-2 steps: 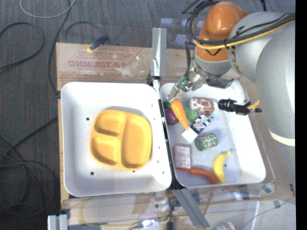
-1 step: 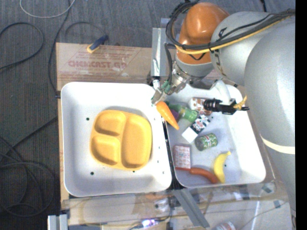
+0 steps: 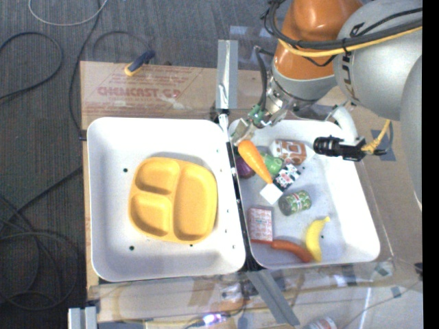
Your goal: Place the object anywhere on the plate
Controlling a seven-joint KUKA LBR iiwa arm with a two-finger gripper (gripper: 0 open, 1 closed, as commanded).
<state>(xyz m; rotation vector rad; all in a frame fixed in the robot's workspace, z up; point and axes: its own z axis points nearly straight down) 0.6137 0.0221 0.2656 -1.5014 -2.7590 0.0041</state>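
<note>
Your bench stands on dark grey carpet [image 3: 171,19] with loose black cables [image 3: 41,53] trailing across it, and a flattened brown cardboard sheet [image 3: 144,91] lies under the two shallow white bins.

Start at the near edge of the right-hand white bin [image 3: 357,242]: you have a long red chilli-like piece [image 3: 288,249] lying along the front, a small yellow banana [image 3: 314,238] just beside it, and a flat pink-red packet [image 3: 260,223] to their left. Farther in sit a dark green speckled can [image 3: 295,201], a white block [image 3: 271,193], a black-and-white patterned cube [image 3: 287,177], a green rounded piece [image 3: 274,163], a brown-and-white box [image 3: 288,149], and a purple object [image 3: 243,168] against the left wall. An orange toy carrot [image 3: 252,159] lies tilted across this cluster, its thin end pointing toward the far left corner.

The left-hand white bin [image 3: 110,252] holds the yellow compartment plate [image 3: 175,199], three sections, nothing resting on it.

The grey arm with its orange band [image 3: 312,29] comes in from the right and hangs over the far left corner of the right bin. The gripper [image 3: 259,117] sits just above the carrot's thin end; you cannot tell from here how the pincer stands.
</note>
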